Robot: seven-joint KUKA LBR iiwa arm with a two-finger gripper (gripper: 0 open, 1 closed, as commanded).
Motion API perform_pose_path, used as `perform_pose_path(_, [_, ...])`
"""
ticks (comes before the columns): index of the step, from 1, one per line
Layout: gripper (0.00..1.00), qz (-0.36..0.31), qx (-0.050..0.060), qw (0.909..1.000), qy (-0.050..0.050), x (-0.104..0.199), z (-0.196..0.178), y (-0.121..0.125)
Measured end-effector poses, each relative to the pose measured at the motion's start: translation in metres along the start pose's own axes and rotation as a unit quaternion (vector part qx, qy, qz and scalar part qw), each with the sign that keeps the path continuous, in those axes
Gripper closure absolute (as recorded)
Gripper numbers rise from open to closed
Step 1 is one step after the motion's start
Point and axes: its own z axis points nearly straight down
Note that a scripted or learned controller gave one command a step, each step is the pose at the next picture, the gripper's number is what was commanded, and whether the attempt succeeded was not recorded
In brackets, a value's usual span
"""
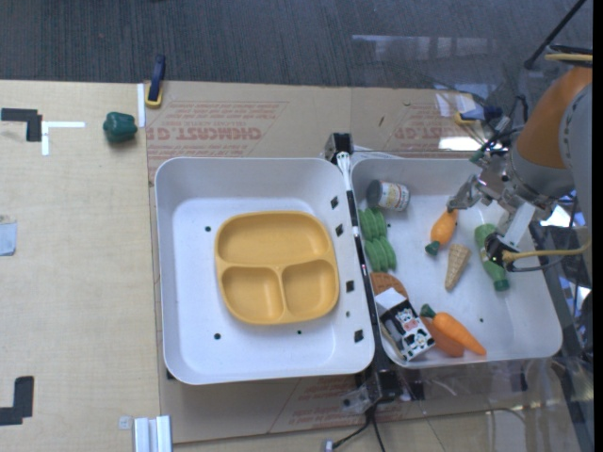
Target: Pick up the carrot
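While my claw (482, 188) is hovering over the right bin (528, 342) with its state impossible to judge, I am not yet gripping either carrot (443, 227), lying just left of it, so lifting remains.

My rounded grey arm casing (577, 121) at the frame's right edge, a broad orange band across it, grey metal wrist hardware below, thin black cables (537, 257) looping beneath
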Motion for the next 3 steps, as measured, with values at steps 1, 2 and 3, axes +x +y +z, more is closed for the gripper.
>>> perform_pose_path(1, [0.0, 0.088, -0.001, 0.9961, -0.002, 0.004, 0.0, -0.012])
perform_pose_path(2, [0.0, 0.178, 0.003, 0.9841, -0.005, 0.01, 0.001, -0.002])
perform_pose_path(3, [0.0, 0.274, 0.001, 0.9618, -0.001, 0.001, 0.0, 0.0])
